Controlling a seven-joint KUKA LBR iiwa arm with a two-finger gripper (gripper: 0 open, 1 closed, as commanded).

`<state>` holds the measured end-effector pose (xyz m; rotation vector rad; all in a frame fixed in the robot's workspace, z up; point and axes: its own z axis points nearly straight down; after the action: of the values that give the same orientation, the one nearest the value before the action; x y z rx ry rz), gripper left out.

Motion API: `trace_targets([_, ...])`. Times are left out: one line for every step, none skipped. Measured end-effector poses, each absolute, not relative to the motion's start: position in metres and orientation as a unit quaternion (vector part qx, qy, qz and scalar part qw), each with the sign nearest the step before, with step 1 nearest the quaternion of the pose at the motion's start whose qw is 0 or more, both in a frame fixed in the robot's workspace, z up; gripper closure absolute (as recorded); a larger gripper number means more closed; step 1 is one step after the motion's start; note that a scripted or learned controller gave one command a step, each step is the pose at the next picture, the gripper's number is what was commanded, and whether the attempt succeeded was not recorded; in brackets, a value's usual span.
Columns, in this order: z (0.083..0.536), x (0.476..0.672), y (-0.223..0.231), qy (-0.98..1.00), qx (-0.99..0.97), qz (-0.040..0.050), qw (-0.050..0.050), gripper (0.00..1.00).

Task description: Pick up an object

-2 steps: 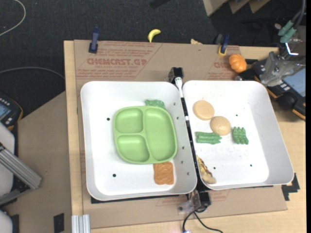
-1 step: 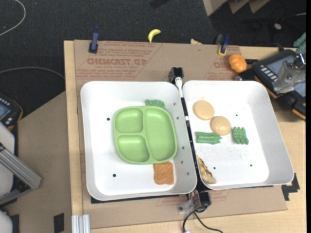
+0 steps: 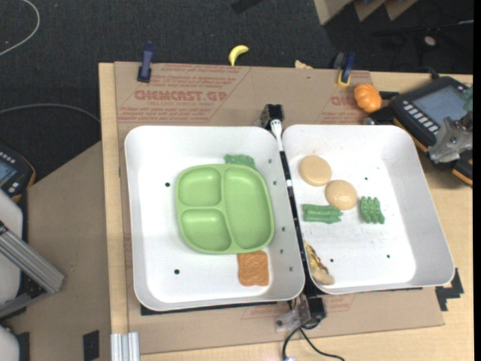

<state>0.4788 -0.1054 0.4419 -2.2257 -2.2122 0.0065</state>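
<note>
The left white bin (image 3: 146,201) holds a green divided plate (image 3: 225,207). A small green leafy piece (image 3: 240,159) peeks out behind the plate, and an orange waffle-like piece (image 3: 254,268) lies in front of it. In the right white bin (image 3: 409,232) lie two tan round buns (image 3: 315,170) (image 3: 342,195), a green pea pod (image 3: 322,213), a green ridged piece (image 3: 371,210) and a brown and yellow piece (image 3: 319,265) against the near left wall.
On the cardboard behind the bins sit a small yellow banana (image 3: 238,53) and an orange fruit (image 3: 367,96). A black control pendant (image 3: 432,115) lies at the right edge. Blue clamps (image 3: 145,62) hold the board's far edge.
</note>
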Motion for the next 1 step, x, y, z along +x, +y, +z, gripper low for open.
trace_targets([0.3280,0.5153,-0.1503,-0.706,-0.709,0.0038,0.004,1.00])
